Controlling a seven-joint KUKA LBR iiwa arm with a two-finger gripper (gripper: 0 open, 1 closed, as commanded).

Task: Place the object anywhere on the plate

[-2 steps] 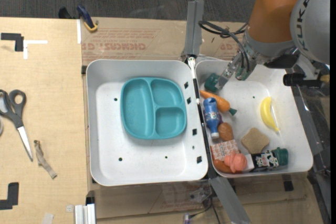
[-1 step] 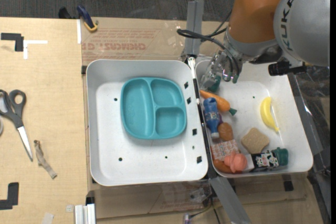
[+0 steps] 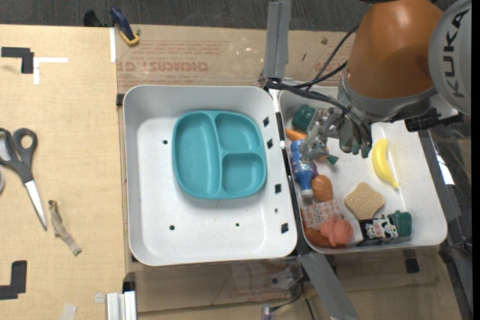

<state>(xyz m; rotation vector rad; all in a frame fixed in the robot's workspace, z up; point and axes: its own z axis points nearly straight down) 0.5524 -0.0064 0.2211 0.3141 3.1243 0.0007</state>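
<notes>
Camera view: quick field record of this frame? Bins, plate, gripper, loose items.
plate: teal, three compartments, lying in left bin, nothing on it
right bin: holds banana, tan sponge-like block, blue bottle, orange ball, other small toys
gripper: over right bin's upper left part; finger state unclear
arm: grey with orange band, above right bin
bench extras: scissors at far left
task state: no object on plate yet
</notes>
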